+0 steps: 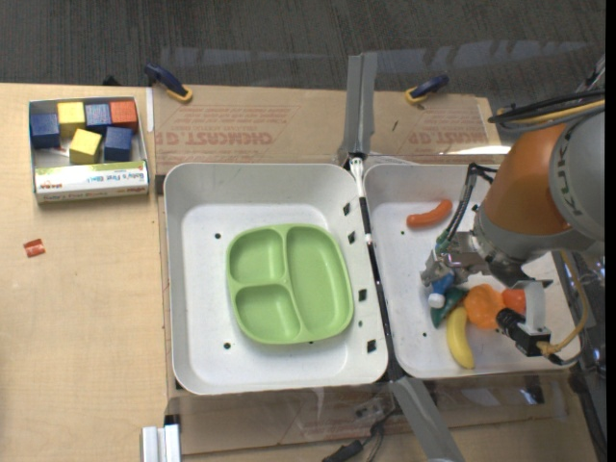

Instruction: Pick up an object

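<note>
Claw (445, 279) low in right bin (404, 345), among blue item (441, 285), orange piece (483, 306), banana (459, 338) — finger state: cannot tell. Nothing visibly lifted; pick not yet done.

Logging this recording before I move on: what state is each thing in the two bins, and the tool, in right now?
Green divided plate: flat and upright in the left bin.
Orange sausage-shaped toy: lying apart near the back of the right bin.
Banana: lying near the front of the right bin.
Orange toy: lying beside the banana.
Tool: lowered into the right bin over a blue item.
</note>
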